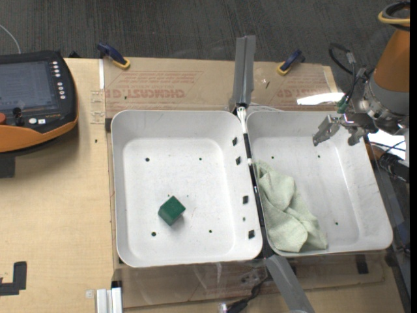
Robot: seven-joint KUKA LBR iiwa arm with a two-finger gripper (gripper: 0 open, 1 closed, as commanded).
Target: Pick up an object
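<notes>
Pretty evenly lit shot, bright overhead light with nothing dim in the working area. The two white bins come out nearly blown white, with soft grey shading along their inner walls. Strongest glare is a washed-out white patch on the cardboard near the top right, and the text printed there is faint. Shadows are short and soft; the green block throws only a small dark edge beneath it. The dark carpet up top looks grainy. Focus is decent overall, though the gripper looks a bit smeared and small details are soft.
</notes>
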